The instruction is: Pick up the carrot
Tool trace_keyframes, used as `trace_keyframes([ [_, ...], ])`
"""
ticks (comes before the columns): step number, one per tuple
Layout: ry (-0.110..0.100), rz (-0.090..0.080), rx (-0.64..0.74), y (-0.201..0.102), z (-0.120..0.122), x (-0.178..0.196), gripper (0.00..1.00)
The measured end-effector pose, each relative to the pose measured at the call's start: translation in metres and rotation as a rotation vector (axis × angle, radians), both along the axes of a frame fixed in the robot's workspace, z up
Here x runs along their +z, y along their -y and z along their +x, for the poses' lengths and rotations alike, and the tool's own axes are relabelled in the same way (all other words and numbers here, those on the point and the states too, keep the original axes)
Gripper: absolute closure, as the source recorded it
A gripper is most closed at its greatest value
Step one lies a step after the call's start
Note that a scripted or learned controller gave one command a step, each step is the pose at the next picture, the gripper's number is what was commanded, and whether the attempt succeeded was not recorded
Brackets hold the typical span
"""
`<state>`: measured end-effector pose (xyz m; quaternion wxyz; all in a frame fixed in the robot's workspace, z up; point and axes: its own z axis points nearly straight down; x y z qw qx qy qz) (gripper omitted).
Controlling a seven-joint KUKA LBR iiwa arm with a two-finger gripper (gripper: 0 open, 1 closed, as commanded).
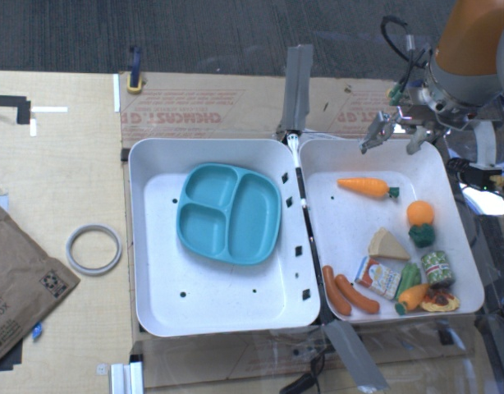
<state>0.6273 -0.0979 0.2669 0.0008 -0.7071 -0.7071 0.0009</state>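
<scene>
Carrot [366,187] lies on its side in the upper part of the right bin [454,189], in the right half of the frame: a smooth orange cone tapering to the left, with a small dark green stub at its right end. It touches nothing else and sits well apart from the clutter below it.

Starting nearest, at the bottom of that bin, 2 glossy reddish sausages [349,292] lie side by side, just beside a small printed carton [380,278]. To their right are a green can [437,268], a small orange and green piece [409,294], and a flat slice with red and yellow on it [439,302]. Above them a pale wedge [389,244] looks like cheese, and further up a round orange ball [420,213] sits touching a bumpy dark green piece [422,235].

The left bin [145,220] is shallow white plastic with rounded corners, and it holds a smooth teal plate [230,213] divided into 3 compartments. Left of the bins, on the pale wooden bench [47,171], rests a grey ring of tape [93,248] and the corner of a brown cardboard box [18,286].

Farthest, at the upper right, the arm comes in with its orange band [474,23] and grey wrist. The gripper [396,134] hangs over the bin's top edge, above and to the right of the carrot, its 2 metal fingers [375,134] spread wide with nothing between them.
</scene>
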Motion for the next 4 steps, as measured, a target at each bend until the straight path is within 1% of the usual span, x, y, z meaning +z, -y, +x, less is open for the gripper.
trace_keyframes([
  [1,0.002,0.000,0.105,0.046,0.004,-0.150,0.00],
  [2,0.001,0.000,0.105,0.062,0.002,-0.176,0.00],
  [3,0.001,-0.001,0.102,0.063,0.002,-0.166,1.00],
  [4,0.002,-0.001,-0.086,0.011,0.011,-0.075,1.00],
])
